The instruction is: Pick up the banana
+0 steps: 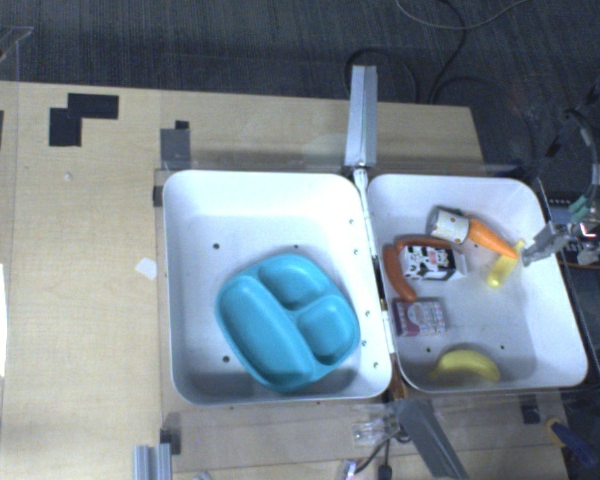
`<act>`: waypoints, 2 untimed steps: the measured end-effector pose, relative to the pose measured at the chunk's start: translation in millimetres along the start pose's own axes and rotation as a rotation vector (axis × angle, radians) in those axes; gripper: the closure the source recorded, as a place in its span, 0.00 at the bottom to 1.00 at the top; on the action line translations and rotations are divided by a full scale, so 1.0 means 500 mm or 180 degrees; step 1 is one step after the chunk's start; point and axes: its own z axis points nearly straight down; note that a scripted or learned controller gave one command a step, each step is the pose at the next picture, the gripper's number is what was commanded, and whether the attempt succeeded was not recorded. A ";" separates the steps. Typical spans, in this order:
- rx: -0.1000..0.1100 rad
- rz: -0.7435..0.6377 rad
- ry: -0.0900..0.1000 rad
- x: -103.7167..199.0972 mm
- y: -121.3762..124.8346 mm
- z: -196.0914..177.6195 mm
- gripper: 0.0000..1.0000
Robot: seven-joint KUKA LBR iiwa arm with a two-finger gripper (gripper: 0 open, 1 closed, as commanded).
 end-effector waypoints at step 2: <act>0.0000 -0.0235 0.0002 0.006 0.060 0.281 0.00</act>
